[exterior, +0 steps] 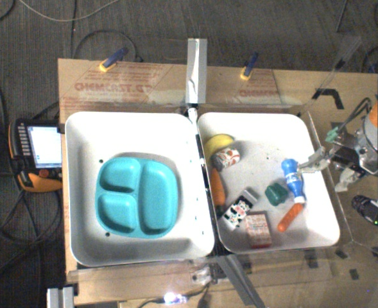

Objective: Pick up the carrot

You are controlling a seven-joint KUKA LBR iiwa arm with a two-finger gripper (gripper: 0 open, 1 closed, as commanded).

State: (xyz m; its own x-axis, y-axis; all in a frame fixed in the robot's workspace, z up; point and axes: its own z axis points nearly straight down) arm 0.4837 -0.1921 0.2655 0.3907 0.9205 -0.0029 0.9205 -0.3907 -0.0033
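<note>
- On the worktop [79, 85], seen from the one camera above, two white bins sit side by side: the left bin [79, 172] and the right bin [317, 223].
- One teal divided tray [137, 196] lies in the left bin, with three compartments.
- One carrot [217, 188] lies along the left wall of the right bin, roughly lengthwise, just below a small can [226, 158].
- One yellow banana [216, 142] rests near the top left of that bin, touching the can.
- One black-and-white block [237, 213] and one pinkish box [258, 230] sit near the bin's lower edge.
- One blue bottle [292, 179], one dark green piece [276, 194] and one orange-red marker-like piece [290, 216] lie close together toward the right.
- One pincer [317, 162] reaches in over the right rim, next to the blue bottle, well apart from the carrot; whether its opening is wide or narrow cannot be told.
</note>
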